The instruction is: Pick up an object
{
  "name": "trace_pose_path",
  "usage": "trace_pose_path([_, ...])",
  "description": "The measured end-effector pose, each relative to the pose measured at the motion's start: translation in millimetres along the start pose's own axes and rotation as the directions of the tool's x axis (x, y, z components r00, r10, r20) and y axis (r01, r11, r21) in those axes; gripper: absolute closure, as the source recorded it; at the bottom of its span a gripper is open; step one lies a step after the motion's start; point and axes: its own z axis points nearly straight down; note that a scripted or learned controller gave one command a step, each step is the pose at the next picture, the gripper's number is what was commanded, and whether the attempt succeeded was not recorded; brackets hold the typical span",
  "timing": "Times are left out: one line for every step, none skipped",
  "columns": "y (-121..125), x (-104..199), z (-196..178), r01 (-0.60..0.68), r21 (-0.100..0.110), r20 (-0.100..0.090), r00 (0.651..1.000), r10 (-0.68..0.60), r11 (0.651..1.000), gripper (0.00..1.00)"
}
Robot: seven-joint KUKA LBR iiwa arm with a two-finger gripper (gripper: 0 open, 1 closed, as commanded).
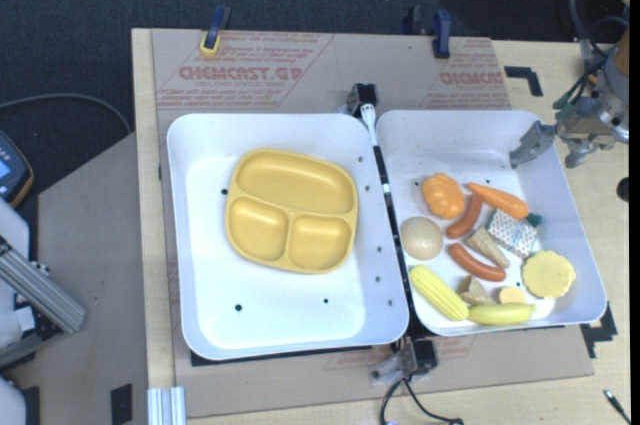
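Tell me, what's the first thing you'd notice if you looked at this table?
The big yellow divided plate sits alone in the middle of the left bin. After that, your eye jumps to the right bin, where toy food is heaped toward its near end: a carrot, sausages, a corn cob and a banana. The gripper hangs over the right bin's far right corner.
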Motion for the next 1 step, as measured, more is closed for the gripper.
trace_pose_path([3.0, 0.4, -7.4, 0.003, -0.013, 0.003, 1.0, -0.003, 1.0, 0.0])
